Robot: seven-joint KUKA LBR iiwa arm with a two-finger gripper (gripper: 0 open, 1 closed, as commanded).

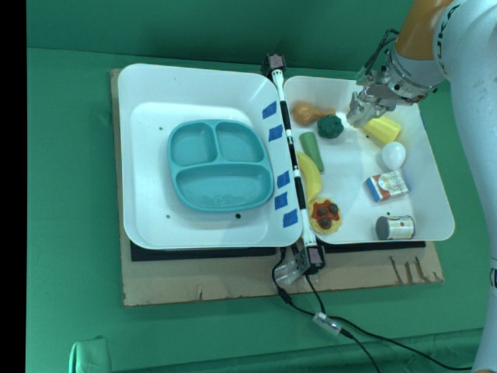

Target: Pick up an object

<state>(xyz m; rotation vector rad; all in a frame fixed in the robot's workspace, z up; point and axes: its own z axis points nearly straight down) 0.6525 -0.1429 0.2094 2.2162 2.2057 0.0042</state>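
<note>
Cables (pixel 342 332) trail across the green cloth nearest the lens, running up to the divider rail (pixel 289 142) that separates the two bins; we take that rail as a fixture, with blue tape tabs (pixel 278 158) marking its left side. Left bin (pixel 144 92) carries a teal sectioned plate (pixel 220 165), lying flat and centred, presumably a drop-off spot. Right bin (pixel 431 200) holds the candidates for picking: a can (pixel 395 227) on its side near the front rim, a small carton (pixel 387 185), a white egg (pixel 393 155), a yellow block (pixel 383 128), a dark green broccoli piece (pixel 331 126), a drumstick (pixel 311 113), a green pickle-like piece (pixel 312 151), a banana (pixel 309 173) along the rail, and a pizza slice (pixel 325 215). Items lie scattered and mostly apart, which we judge leaves room for a top-down approach. Gripper (pixel 363 115) hangs over the bin's back part, just beside the yellow block and near the broccoli; whether it is spread or pressed together we cannot tell. Nothing visibly sits in its grasp, so we judge the pick not yet made.
</note>
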